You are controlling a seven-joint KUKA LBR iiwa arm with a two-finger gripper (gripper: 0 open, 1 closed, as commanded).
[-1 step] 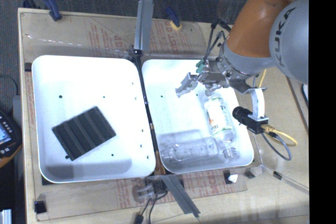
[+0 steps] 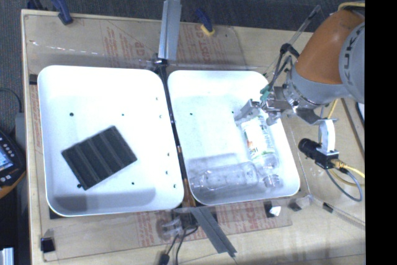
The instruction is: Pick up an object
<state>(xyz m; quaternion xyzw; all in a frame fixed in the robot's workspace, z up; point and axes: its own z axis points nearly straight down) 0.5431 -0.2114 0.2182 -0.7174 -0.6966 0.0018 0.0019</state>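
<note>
My gripper (image 2: 253, 111) hangs over the upper right part of the right bin (image 2: 205, 87), at the end of the grey arm with its orange band (image 2: 329, 40). Just below it a small white bottle with a printed label (image 2: 257, 141) lies lengthwise along the bin's right side. A clear plastic bottle (image 2: 226, 175) lies on its side along the front wall of the same bin. In the left bin (image 2: 93, 80) a black ridged rectangular pad (image 2: 99, 156) lies flat at a slant.
A grey metal bar (image 2: 169, 28) stands at the back between the bins. Blue clamps (image 2: 61, 7) hold the board's rear edge. Cables and a black connector (image 2: 319, 155) hang right of the right bin. A dark device (image 2: 7, 158) sits at the far left.
</note>
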